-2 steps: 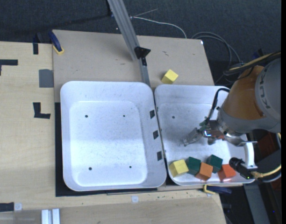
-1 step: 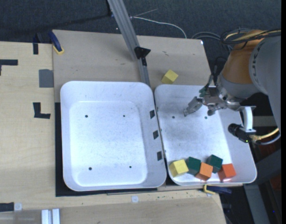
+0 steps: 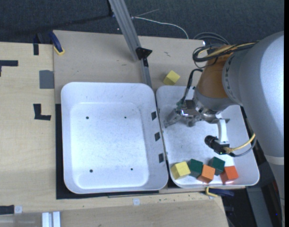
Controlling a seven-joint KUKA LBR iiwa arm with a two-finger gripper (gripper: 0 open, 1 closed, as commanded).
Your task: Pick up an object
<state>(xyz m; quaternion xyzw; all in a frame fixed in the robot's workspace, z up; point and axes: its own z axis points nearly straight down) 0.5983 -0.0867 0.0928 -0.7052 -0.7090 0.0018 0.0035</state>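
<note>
My gripper (image 3: 178,117) hangs low over the upper left part of the right bin (image 3: 182,143), under the orange-banded wrist. Its two fingers are spread apart with nothing between them. Along the bin's front edge lie a yellow block (image 3: 181,169), a dark green block (image 3: 195,166), an orange block (image 3: 207,173), a second green block (image 3: 217,164) and a red-orange block (image 3: 229,173). They sit well below the gripper in the view, apart from it.
The left bin (image 3: 69,141) lies beside the right one. A yellow block (image 3: 172,77) rests on the bench behind the right bin. A slanted grey rail (image 3: 128,25) rises at the back. Cables loop beside the arm (image 3: 220,148).
</note>
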